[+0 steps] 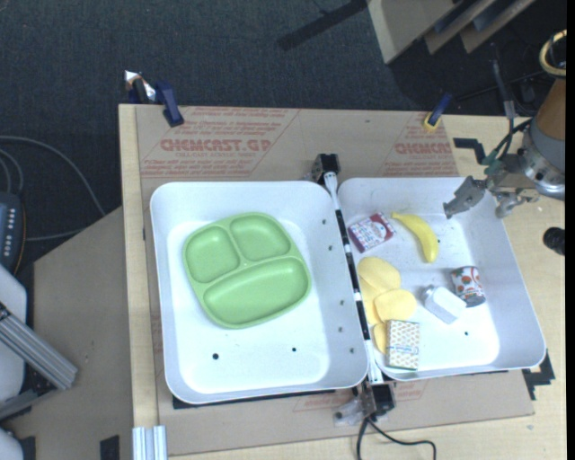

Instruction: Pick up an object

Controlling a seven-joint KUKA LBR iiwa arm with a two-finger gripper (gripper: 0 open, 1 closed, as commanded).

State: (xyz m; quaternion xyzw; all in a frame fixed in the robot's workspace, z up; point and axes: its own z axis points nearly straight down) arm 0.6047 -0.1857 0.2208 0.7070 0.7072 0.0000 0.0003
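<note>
Banana [419, 233] lies in the right bin's [503, 355] far part, bare white floor around it. Gripper [486, 197] hangs over the far right corner, fingers spread, holding nothing; arm cut off at right.

A brown board [269, 135] printed with red lettering covers the surface, held by blue clamps [168, 103] at its far edge. Dark blue carpet [225, 45] lies beyond. Grey cables [54, 171] loop at left; a beige cabinet [431, 27] stands top right.
</note>
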